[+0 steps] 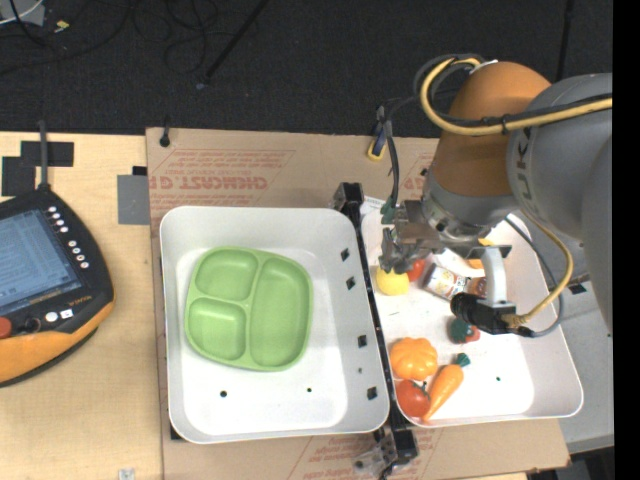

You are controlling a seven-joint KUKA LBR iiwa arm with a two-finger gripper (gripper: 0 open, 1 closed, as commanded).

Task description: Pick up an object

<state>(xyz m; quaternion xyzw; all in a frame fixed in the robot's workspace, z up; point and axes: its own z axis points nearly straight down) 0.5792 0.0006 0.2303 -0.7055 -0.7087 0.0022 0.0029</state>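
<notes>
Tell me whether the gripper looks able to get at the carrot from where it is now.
Probably yes. The carrot lies in the right bin, nothing covering it, near the front edge. The gripper hangs over that same bin, further back by the yellow toy. An orange pepper touches it, so a grasp could nudge that.

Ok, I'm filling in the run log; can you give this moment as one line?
gripper: low in right bin | beside: yellow toy fruit | left bin: green divided plastic plate | grasp: unconfirmed
</notes>
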